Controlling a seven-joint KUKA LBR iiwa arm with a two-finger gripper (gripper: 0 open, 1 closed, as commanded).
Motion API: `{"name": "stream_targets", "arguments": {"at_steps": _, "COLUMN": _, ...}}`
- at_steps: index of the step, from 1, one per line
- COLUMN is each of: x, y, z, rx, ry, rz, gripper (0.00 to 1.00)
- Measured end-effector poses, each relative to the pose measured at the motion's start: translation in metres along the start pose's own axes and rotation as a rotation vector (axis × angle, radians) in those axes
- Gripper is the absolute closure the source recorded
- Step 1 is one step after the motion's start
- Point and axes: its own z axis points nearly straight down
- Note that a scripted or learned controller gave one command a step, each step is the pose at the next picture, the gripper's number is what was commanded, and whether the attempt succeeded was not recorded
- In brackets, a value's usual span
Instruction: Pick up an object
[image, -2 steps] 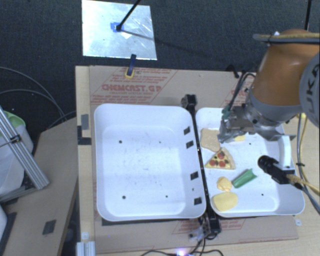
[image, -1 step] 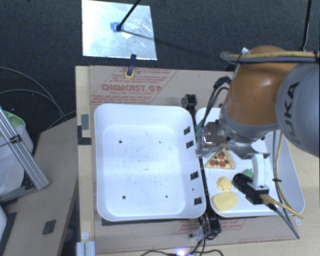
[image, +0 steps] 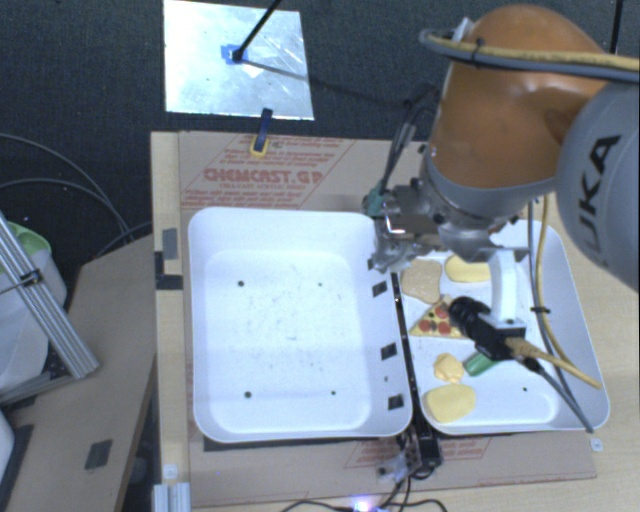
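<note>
1. Tan bread-shaped piece (image: 422, 280) lies flat in the right bin (image: 575, 330), close to that bin's left wall and in its far half.
2. A pizza wedge (image: 433, 322) lies just nearer the right bin's front than the tan piece, also along the left wall.
3. One pale yellow piece (image: 467, 268) lies toward the right bin's middle from the tan piece, just beside it, with its far edge hidden under the arm (image: 500, 110).
4. A small yellow piece (image: 449, 367) and a larger yellow piece (image: 452, 402) lie near the right bin's front left corner, the larger one closest to the front wall.
5. A green piece (image: 478, 364) lies just beside the small yellow piece, on the side toward the right bin's middle.
6. The claw (image: 393, 245) hangs at the right bin's far left corner, just beside the tan piece; I cannot tell whether it is apart or together.
7. The left bin (image: 280, 330) lies alongside the right bin's left wall, and a printed cardboard sheet (image: 300, 165) lies under both.
</note>
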Motion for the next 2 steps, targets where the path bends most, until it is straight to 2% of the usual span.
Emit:
{"name": "stream_targets", "arguments": {"at_steps": 1, "x": 0.029, "y": 0.027, "z": -0.097, "rx": -0.004, "ry": 0.0, "rz": 0.002, "gripper": 1.0}}
{"name": "stream_targets", "arguments": {"at_steps": 2, "x": 0.065, "y": -0.009, "z": -0.044, "rx": 0.014, "ry": -0.003, "rz": 0.001, "gripper": 1.0}}
